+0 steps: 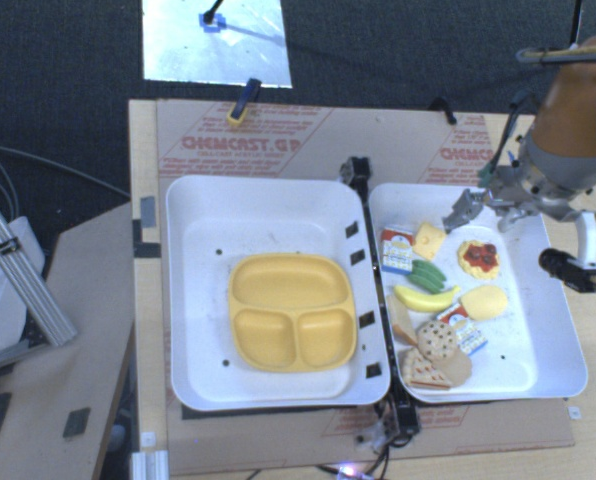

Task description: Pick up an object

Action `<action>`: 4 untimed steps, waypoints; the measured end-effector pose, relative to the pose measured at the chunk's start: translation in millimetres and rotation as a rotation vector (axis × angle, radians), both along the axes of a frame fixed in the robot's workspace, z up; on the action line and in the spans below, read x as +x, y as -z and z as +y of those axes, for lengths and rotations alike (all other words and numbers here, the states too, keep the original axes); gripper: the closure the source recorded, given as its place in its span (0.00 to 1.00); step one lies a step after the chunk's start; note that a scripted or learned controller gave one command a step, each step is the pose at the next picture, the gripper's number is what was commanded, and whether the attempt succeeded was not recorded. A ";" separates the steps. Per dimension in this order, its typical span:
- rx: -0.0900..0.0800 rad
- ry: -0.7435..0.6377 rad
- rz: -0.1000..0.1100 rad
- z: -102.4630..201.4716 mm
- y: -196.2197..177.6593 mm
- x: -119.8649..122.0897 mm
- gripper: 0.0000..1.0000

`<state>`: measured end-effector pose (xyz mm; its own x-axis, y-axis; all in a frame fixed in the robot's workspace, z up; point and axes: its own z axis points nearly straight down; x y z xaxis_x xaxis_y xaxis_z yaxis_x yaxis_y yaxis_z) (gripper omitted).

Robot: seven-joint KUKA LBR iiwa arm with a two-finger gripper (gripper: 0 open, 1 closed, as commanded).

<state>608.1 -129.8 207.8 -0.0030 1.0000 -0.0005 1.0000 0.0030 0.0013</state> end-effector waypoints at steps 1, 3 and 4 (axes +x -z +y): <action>0.003 0.002 0.010 22.5 91.6 -34.3 0.00; -0.001 -0.003 -0.008 33.2 121.9 33.6 0.00; 0.000 -0.003 -0.003 32.9 111.6 31.0 1.00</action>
